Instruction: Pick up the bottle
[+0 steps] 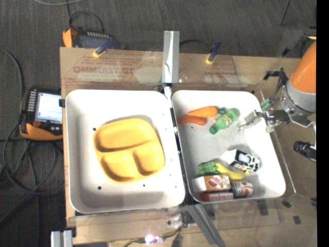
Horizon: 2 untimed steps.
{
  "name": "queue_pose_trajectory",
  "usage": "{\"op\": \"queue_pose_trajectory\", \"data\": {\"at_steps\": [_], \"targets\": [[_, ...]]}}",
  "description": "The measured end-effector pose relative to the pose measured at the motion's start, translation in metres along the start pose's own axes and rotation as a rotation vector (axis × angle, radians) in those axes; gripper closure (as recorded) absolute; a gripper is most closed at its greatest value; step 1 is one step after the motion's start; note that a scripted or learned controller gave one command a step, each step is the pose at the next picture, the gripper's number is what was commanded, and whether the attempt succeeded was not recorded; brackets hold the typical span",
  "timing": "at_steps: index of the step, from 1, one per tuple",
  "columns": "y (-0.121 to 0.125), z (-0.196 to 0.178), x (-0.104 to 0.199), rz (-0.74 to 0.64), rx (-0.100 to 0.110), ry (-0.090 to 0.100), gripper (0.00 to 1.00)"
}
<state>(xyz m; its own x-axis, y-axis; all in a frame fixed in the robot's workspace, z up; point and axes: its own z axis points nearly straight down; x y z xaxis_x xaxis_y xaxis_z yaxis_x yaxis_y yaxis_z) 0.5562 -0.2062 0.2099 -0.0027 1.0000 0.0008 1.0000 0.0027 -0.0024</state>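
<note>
**A:** Where's your bottle?

**B:** Look in the right bin (277,158), toward twelve o'clock. The green bottle (224,120) lies on its side there, touching the tip of the carrot (197,115) at its nine o'clock.

**A:** And your gripper?

**B:** You'll find the gripper (253,119) at three o'clock of the bottle, just beside it and not touching. Its fingers look slightly apart, with nothing between them.

**A:** Anything else in your way?

**B:** Down at six o'clock of that bin you have a banana (230,172), a black-and-white pack (245,161) and a small carton (216,181), well apart from the bottle. The left bin (82,189) holds a yellow divided tray (130,148).
</note>
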Motion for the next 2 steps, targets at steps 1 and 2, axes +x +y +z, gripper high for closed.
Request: {"op": "queue_pose_trajectory", "data": {"at_steps": [1,2], "targets": [[0.069,0.027,0.031,0.013,0.0,-0.001,0.0],[0.076,0.12,0.036,0.095,-0.011,-0.006,0.0]]}}
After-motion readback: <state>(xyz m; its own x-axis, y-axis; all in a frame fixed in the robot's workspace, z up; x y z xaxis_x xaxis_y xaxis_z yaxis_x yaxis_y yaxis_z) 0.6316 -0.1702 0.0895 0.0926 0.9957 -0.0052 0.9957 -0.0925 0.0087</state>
